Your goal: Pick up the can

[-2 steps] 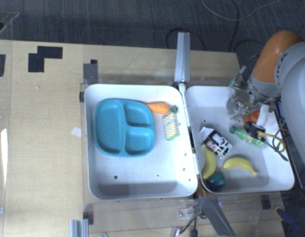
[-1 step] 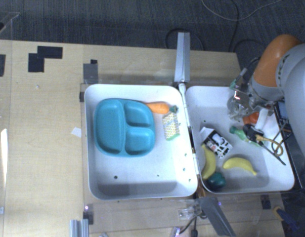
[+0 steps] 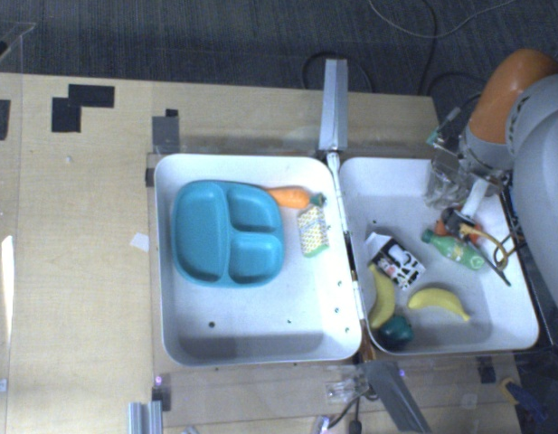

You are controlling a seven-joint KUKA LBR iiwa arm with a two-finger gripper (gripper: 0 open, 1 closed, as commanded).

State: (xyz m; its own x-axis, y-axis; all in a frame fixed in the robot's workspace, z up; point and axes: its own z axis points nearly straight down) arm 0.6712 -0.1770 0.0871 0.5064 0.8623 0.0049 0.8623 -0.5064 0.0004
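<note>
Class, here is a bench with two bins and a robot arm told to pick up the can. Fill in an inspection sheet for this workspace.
Surface: wooden bench bearing left bin and right bin.
Job's things: no can recognisable.
Clutter: blue divided plate, carrot, patterned packet in left bin; two bananas, green bottle, black-and-white box, dark green round object in right bin.
Grippers: gripper over right bin's far side; state unclear.
Cables: black cable on floor.
Surroundings: dark carpet.

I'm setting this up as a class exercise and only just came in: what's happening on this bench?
A grey robot arm reaches in from the right, its gripper at the far side of the right bin. That bin holds a green bottle, two bananas and a black-and-white packet. The left bin holds a blue divided plate and a carrot.
</note>
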